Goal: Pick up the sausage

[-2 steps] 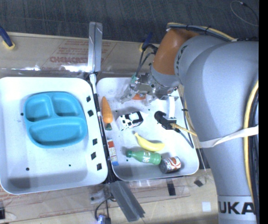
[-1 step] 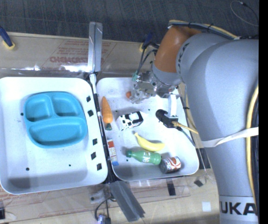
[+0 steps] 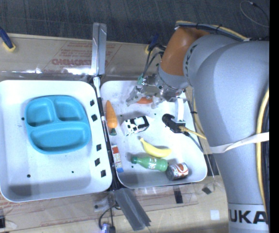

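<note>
The sausage (image 3: 143,100) is a short red-orange piece at the far end of the right bin (image 3: 197,152). Only part of it shows, under the gripper. My gripper (image 3: 144,94) hangs right over it, low in the bin and close to the far wall, and the grey arm reaches in from the right. Whether the gripper touches or holds the sausage is hidden from this angle.
The right bin also holds an orange carrot (image 3: 110,115) by its left wall, a black-and-white object (image 3: 137,124), a banana (image 3: 155,149), a green bottle (image 3: 150,163), a can (image 3: 178,170) and a small tube (image 3: 116,159). A blue divided plate (image 3: 57,123) lies in the left bin (image 3: 8,178).
</note>
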Controlling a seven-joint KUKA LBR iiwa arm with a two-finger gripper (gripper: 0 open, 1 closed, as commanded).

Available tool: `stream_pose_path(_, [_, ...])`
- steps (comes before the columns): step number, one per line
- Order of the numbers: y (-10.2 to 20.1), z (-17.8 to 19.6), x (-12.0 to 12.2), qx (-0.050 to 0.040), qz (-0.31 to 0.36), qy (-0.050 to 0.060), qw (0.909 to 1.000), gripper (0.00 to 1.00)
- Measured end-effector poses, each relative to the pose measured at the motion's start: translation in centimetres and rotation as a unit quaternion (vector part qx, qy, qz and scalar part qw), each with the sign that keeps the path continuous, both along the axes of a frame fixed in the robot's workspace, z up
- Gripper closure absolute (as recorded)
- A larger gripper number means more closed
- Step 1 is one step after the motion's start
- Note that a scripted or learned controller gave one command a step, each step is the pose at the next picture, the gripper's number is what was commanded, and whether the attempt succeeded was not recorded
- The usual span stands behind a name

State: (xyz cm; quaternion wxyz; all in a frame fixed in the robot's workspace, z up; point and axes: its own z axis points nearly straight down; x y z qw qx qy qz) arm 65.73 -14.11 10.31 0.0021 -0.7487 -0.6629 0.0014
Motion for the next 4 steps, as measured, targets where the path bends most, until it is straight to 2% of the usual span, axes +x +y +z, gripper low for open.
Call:
stream_pose_path(1, [-2.0, -1.1, 0.0, -0.0007, -0.011, -0.001, 0.9999, 0.00])
stream_pose_path(2, [-1.8, 0.0, 0.1, -0.0004, -0.008, -0.001, 1.0000, 1.00])
stream_pose_path(3, [-1.8, 0.0, 0.1, -0.0004, -0.008, -0.001, 1.0000, 0.00])
stream_pose_path(4, [-2.6, -1.1, 0.0, -0.0004, -0.009, -0.001, 1.0000, 0.00])
